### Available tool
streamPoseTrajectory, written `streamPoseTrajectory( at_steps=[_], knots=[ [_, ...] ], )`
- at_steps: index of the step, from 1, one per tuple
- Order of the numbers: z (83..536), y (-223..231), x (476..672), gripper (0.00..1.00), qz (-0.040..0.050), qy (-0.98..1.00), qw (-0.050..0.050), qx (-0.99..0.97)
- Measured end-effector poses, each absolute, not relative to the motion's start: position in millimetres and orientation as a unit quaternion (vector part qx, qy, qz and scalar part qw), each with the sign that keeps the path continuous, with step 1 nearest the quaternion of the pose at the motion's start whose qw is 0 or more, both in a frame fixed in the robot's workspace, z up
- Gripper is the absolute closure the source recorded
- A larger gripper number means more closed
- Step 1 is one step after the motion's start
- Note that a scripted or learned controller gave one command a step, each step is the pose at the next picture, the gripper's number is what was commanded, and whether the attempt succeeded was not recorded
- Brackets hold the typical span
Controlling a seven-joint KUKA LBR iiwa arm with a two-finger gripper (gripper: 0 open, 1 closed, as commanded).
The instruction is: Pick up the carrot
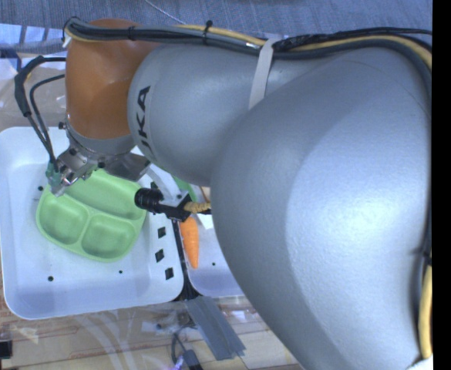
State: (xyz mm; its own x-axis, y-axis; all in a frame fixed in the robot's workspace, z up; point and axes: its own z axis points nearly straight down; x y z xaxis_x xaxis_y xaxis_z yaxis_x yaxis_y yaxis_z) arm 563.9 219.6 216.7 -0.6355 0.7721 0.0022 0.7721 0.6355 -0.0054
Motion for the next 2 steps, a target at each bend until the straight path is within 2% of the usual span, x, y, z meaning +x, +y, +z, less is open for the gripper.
streamPoseTrajectory(
  at_steps=[1, 2],
  knots=[
    [382, 209, 584.8, 1.00, -0.0033, -0.938, -0.005, -0.347],
    [361, 156, 568.4, 1.00, 0.0007, -0.998, 0.000, -0.069]
  ],
)
